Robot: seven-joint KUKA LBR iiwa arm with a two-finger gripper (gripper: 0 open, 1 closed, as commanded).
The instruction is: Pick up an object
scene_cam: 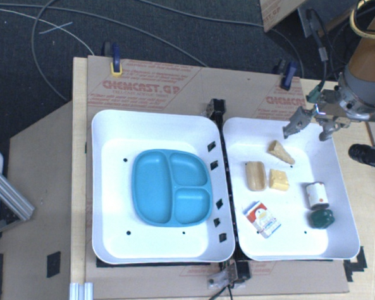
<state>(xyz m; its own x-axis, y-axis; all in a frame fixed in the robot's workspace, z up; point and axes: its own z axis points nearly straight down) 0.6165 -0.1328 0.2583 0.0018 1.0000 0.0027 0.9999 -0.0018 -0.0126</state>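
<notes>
My gripper (311,128) hangs open over the far edge of the right bin (340,241), its two grey fingers spread with nothing between them. Just below it lies a tan wedge (280,152). Further down the bin sit a tan bread-like block (255,176), a yellow cheese-like cube (279,180), a white and silver cylinder (316,194), a dark green round object (321,218) and a small red and white packet (262,219).
The left bin (112,135) holds a blue divided plate (171,188). Black clips (216,109) run along the seam between the bins. Blue clamps (116,61) pin the cardboard base at the far edge. Cables trail over the dark floor.
</notes>
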